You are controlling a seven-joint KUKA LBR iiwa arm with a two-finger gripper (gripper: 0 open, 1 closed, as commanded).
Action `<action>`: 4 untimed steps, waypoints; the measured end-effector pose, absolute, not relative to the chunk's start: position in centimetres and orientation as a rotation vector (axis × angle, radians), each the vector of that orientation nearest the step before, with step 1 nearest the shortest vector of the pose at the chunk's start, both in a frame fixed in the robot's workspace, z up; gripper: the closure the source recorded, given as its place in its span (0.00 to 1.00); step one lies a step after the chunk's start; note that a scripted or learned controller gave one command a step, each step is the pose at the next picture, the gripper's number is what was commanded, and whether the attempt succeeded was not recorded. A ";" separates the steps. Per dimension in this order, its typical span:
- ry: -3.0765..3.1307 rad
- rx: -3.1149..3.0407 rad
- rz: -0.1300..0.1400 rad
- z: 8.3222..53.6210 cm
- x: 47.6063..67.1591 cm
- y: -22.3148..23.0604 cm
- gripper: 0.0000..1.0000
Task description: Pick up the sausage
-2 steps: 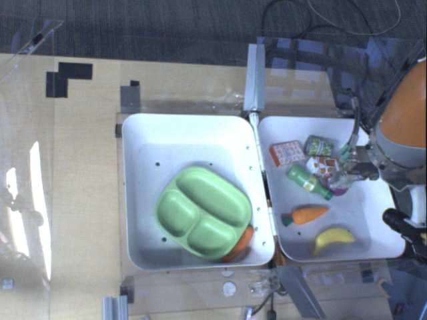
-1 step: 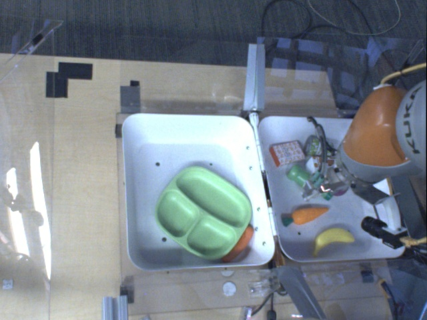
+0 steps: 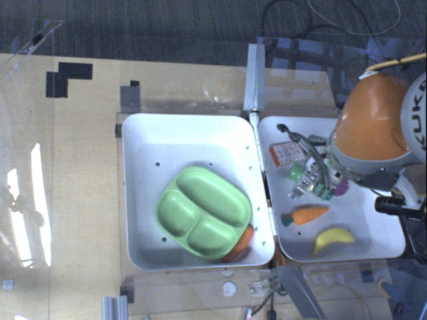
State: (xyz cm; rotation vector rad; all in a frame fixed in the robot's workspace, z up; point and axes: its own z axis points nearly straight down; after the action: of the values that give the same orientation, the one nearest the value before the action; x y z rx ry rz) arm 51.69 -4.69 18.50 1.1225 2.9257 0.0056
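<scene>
Pincer (image 3: 312,179) is parked over the right white plastic bin (image 3: 373,249), nowhere near the sausage lol

Can't tell if it's clenched or released. I think the sausage is the reddish-orange rounded piece (image 3: 242,240) near the left white bin's (image 3: 143,135) bottom-right corner, half tucked under the single green divided plastic plate (image 3: 203,211), so awkward to grab. The right bin also holds one orange toy carrot (image 3: 308,215) and one yellow toy banana (image 3: 333,239).

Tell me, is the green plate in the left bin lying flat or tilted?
Tilted: the green plate rests on an orange thing under its lower right edge.
</scene>
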 end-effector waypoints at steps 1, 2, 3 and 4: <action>3.061 0.685 0.004 18.4 48.9 -1.9 1.00; 3.053 0.684 0.008 19.4 49.2 -1.8 1.00; 3.045 0.683 0.013 20.5 49.6 -1.7 1.00; 3.116 0.344 0.004 18.4 50.8 0.5 1.00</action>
State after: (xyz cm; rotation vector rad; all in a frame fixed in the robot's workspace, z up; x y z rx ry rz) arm 50.77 0.46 18.44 0.3442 3.1158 0.0036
